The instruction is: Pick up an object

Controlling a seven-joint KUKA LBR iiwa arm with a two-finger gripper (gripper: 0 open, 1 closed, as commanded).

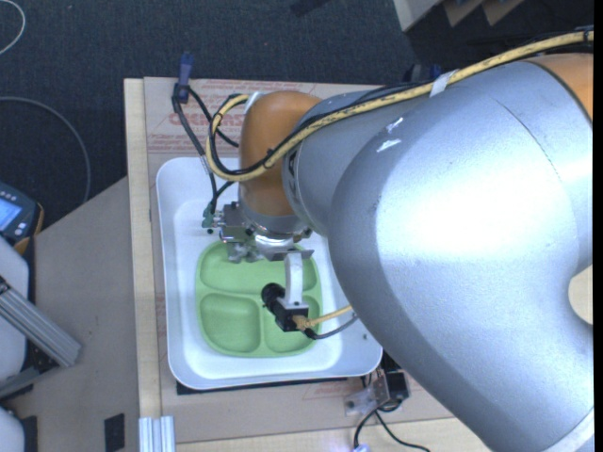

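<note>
Grey metal comes first: the arm (471,224) sweeps in from the right, nearest to us, and covers the right side of the bench (139,252). At the bench's near edge, just outside the near right corner of the white bin (177,299), we see a small black connector (394,382) with thin wires trailing from it. The bin sits close to the bench's left edge. In it lies a pale green tray (229,320), divided into compartments, which is the thing to be picked up. It rests flat and fills most of the bin's floor, its near edge close to the bin's near wall. Over the tray's far half hangs the gripper (256,249), pointing down beneath the arm's orange band (268,149). It is close above the green surface, but we cannot tell whether it touches, nor whether it is spread or pressed together. Farther on, near the bench's far left corner, a dark cable (188,121) with a blue tip runs across faint red print. Beyond the bench's far edge lies dark carpet (141,17).
</note>
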